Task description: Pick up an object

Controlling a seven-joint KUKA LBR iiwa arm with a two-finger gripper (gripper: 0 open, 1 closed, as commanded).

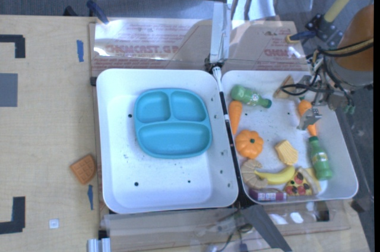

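In the left bin (113,185), a blue tray (172,123). Right bin (341,176): toy food, including pumpkin (249,144) and banana (276,175). The hand (309,120) hovers by a green bottle (319,158); its grip can't be told. Nothing looks lifted yet.

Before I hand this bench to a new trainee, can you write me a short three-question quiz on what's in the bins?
1. True or false: the blue divided plate lies in the left bin.
2. What sits directly right of the carrot? A) banana B) pumpkin C) waffle
3. Where is the gripper?

Key: 1 true. 2 B. 3 Over the right bin, above the upright green bottle.
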